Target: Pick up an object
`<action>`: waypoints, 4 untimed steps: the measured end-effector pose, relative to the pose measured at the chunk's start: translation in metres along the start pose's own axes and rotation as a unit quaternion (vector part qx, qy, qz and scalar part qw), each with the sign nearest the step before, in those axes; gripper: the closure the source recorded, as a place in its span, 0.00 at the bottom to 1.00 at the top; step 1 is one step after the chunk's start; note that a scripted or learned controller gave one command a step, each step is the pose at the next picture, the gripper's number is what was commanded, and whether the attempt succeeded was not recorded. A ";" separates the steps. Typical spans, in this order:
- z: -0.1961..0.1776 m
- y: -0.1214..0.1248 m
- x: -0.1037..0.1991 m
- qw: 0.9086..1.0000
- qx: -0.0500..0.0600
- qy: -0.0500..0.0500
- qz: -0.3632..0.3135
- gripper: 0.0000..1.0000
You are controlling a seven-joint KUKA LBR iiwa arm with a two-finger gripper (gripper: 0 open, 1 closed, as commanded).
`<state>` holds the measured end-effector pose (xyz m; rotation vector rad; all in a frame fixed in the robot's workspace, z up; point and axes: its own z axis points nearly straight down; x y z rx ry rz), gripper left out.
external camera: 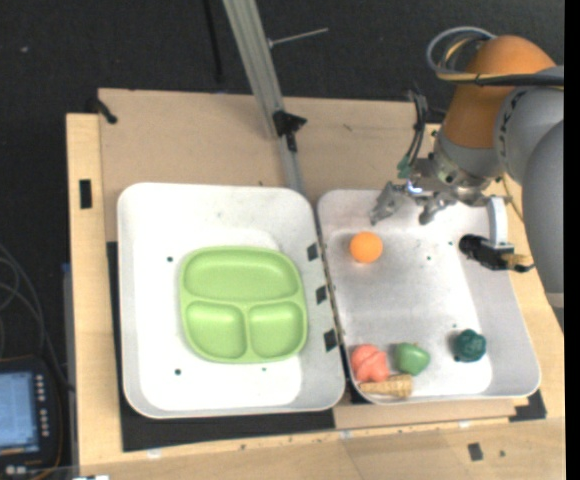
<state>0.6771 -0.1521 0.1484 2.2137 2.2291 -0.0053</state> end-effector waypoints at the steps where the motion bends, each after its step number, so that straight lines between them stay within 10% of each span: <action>1: 0.050 -0.001 -0.001 1.000 0.001 0.000 0.000 0.00; 2: 0.034 0.002 -0.002 1.000 -0.003 -0.001 -0.001 1.00; 4: -0.075 0.006 -0.003 1.000 -0.005 0.000 0.002 1.00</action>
